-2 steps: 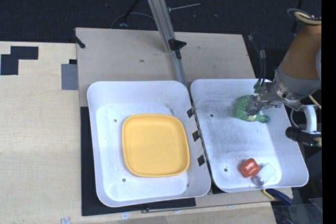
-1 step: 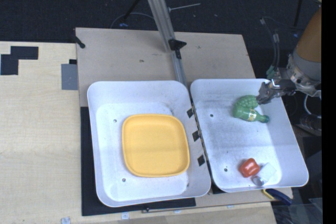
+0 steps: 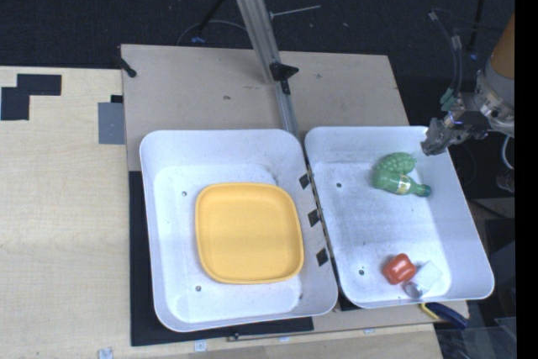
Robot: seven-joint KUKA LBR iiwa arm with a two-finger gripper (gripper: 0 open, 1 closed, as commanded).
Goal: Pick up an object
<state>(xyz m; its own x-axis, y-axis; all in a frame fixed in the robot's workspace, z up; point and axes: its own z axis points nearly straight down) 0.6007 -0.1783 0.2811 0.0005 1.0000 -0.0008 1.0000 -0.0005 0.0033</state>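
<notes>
A green broccoli-shaped toy (image 3: 397,173) lies in the upper part of the right bin (image 3: 370,223). Near that bin's front right corner sits a small red object (image 3: 399,268) with a clear or grey piece (image 3: 418,284) beside it. A yellow square plate (image 3: 249,232) fills the middle of the left bin (image 3: 168,181). My gripper (image 3: 439,135) hangs over the right bin's far right corner, up and to the right of the green toy and apart from it. Nothing shows between its fingers.
A slanted aluminium rail (image 3: 261,21) runs from the back down to the gap between the bins. Black clips (image 3: 313,217) sit along the shared bin edge. Cables (image 3: 458,63) hang behind the arm at the right. A pale wooden table (image 3: 59,223) lies to the left.
</notes>
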